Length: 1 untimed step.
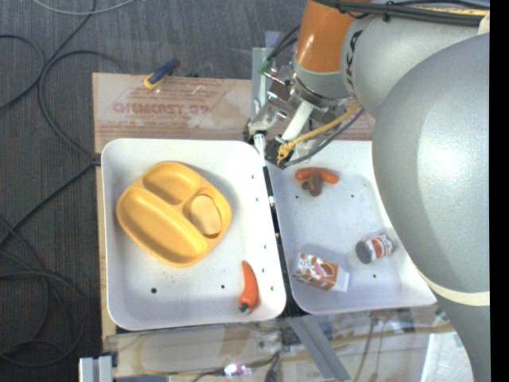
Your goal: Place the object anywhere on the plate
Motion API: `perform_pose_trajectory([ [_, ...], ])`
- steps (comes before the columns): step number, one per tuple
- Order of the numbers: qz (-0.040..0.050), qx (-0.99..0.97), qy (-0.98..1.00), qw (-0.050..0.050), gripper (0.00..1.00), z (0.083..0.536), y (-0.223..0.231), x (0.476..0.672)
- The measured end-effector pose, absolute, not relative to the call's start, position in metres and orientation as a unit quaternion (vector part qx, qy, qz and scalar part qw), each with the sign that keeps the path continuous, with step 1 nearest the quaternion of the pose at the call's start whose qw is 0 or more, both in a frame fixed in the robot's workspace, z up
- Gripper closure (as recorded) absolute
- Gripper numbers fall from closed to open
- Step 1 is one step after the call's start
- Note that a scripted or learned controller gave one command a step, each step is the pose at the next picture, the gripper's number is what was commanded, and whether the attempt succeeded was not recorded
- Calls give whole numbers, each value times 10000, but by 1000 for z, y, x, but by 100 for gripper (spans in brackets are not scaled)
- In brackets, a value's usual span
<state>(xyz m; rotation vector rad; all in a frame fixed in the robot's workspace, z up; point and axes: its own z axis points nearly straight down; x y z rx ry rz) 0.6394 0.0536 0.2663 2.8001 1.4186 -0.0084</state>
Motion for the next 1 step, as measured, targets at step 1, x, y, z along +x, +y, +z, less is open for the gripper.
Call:
perform_pose_trajectory([
  [1,-56,8914,4532,22,100,274,55,639],
])
